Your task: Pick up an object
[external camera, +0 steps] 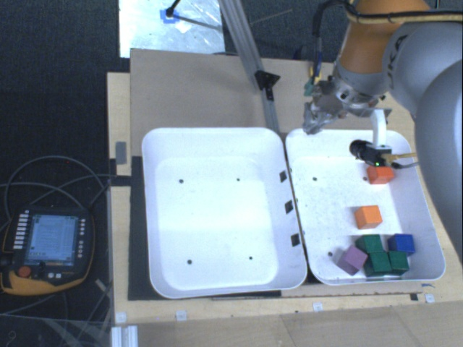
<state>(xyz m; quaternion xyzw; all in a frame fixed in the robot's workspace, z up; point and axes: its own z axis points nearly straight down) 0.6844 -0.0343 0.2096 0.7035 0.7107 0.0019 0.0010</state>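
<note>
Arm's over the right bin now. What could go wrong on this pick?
1. The green blocks, blue block and purple block crowd the right bin's near corner; a grab there may hit a neighbour or the wall.
2. The gripper hovers by the far rim, away from every block, so a descent here likely closes on nothing.
3. The lone orange block looks safest.
</note>
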